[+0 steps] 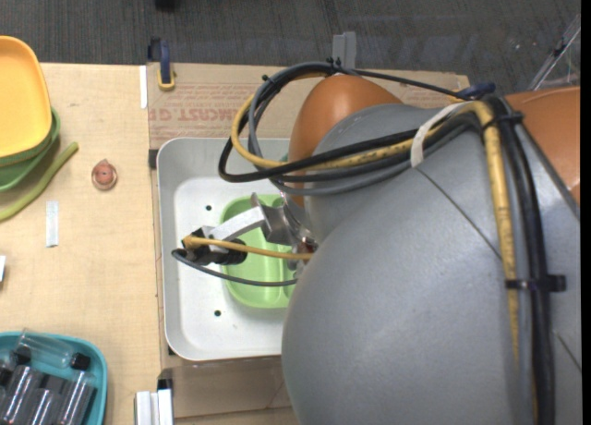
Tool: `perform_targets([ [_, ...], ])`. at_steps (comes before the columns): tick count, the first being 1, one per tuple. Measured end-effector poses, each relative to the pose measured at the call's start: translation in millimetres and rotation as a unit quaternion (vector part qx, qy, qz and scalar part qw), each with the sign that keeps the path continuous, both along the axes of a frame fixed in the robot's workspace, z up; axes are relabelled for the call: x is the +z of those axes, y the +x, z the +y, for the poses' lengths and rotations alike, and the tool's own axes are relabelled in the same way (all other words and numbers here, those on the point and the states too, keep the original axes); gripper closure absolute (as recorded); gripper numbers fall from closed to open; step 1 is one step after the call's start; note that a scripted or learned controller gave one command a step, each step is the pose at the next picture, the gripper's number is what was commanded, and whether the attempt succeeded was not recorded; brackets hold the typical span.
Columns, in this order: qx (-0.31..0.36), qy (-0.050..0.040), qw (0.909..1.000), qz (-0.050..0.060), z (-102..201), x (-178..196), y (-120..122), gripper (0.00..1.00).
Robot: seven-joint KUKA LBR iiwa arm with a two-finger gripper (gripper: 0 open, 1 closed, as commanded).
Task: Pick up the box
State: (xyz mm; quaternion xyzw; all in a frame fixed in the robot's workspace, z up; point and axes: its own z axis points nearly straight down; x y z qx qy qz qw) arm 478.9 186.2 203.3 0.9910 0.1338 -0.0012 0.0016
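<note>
Wooden surface point(92, 303) runs under a white bin point(196, 326), with dark floor beyond. Bowls point(20, 118), yellow over green, sit at the far left, well apart from the bin. A green box point(254, 289) lies in the bin, partly hidden by the grey arm point(416, 275). The claw point(277, 226) is low over the box; whether it is released or clenched, I cannot tell.

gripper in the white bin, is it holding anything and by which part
Cannot be told. The gripper sits low over the green box in the white bin, but the arm covers where they would meet.
</note>
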Motion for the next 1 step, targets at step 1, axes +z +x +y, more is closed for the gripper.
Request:
perform_targets([
  [1,0.066,-0.0003,0.9978,0.003,15.7,-64.4,-2.7,1.0],
])
